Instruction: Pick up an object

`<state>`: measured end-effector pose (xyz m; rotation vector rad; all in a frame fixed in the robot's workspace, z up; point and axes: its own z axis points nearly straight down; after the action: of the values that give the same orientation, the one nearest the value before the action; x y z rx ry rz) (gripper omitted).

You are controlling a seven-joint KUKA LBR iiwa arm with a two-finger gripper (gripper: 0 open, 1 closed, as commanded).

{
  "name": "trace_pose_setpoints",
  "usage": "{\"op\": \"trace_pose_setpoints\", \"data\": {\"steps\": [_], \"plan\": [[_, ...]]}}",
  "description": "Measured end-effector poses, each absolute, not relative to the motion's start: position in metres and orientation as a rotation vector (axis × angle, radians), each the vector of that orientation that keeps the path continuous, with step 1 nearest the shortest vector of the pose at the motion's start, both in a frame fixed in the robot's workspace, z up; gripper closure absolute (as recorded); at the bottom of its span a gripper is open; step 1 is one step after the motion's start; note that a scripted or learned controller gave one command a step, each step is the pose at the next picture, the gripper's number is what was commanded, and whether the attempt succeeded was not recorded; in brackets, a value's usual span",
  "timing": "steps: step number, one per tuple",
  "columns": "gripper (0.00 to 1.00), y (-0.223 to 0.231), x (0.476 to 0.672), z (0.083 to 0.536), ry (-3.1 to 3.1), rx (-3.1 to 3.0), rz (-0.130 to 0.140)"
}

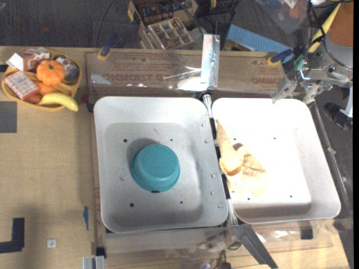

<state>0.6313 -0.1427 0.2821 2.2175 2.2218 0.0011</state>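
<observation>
Grey arm (336, 52), orange band (343, 29)

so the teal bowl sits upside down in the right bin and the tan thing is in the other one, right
Not quite. The camera view shows the teal bowl sitting upside down in the left bin, not the right one. The tan thing lies in the other one, the right bin, close to its left wall.

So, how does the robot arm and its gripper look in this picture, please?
At the top right corner, part of the arm is visible: an orange band above a grey ring. Below it sits a light grey metal gripper assembly with small teal fittings. Yellow and black cables run beside it. No markings are readable.
</observation>
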Motion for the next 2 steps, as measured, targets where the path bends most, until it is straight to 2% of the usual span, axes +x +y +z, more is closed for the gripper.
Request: {"op": "trace_pose_setpoints", "data": {"steps": [1,2], "plan": [[0.0,-0.086,0.604,0.185,2.319,2.119,0.0],[0.0,-0.1,0.573,0.09,2.313,2.112,0.013]]}}
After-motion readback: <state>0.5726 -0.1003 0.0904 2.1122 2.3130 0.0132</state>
